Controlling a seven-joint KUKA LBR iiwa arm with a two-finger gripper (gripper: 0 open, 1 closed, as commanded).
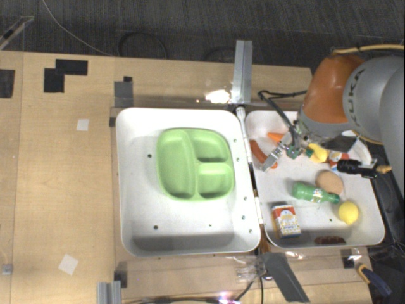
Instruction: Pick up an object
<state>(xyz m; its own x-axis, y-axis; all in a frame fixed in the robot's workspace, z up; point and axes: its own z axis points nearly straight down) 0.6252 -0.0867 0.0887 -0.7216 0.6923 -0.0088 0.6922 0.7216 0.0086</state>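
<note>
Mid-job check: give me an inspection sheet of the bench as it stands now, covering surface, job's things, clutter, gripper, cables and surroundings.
Surface: light wooden bench bearing two shallow white bins, left bin and right bin.
Job's things: in the right bin, green plastic bottle, yellow lemon-shaped toy, tan egg-shaped toy, small red-and-white box, orange carrot-shaped piece.
Clutter: green divided tray in the left bin.
Gripper: gripper low over the right bin's left part, holding nothing visible.
Cables: black cable by the arm; thin wire on the floor.
Surroundings: dark carpet.

Only "KU" reads, on the grey arm point(373, 100).
</note>
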